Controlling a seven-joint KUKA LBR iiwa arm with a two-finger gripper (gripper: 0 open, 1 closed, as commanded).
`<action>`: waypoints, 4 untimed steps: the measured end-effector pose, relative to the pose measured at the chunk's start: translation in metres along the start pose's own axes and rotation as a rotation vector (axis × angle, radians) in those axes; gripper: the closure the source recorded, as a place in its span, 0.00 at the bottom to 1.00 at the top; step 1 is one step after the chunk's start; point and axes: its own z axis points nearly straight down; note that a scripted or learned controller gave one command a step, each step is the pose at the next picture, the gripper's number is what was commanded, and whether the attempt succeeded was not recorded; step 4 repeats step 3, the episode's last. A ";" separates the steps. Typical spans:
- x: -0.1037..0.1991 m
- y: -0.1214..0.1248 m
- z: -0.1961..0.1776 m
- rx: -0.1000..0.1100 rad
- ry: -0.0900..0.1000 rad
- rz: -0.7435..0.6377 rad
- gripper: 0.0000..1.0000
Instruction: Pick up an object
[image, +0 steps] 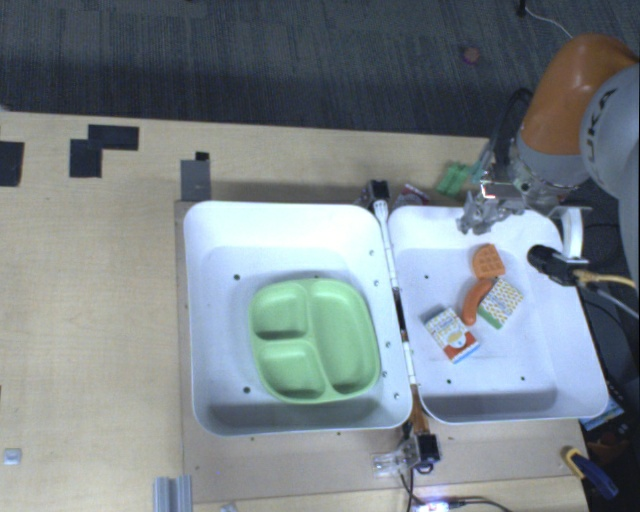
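My gripper hangs open over the far edge of the right bin, with nothing between its fingers. Just in front of it lies an orange biscuit-like piece. Nearer the bin's middle, an orange-red stick rests against a small green-and-white box. A small white box with blue and orange print lies a little to their left and nearer the front.
The left bin holds a light green divided plate. A green item lies on the bench just behind the right bin. Cables and a black part run along the right bin's right side.
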 end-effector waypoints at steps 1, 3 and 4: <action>-0.002 -0.001 0.002 0.004 -0.001 0.002 0.00; 0.018 -0.018 0.097 -0.002 -0.002 0.000 1.00; 0.018 -0.018 0.097 -0.002 -0.002 0.000 1.00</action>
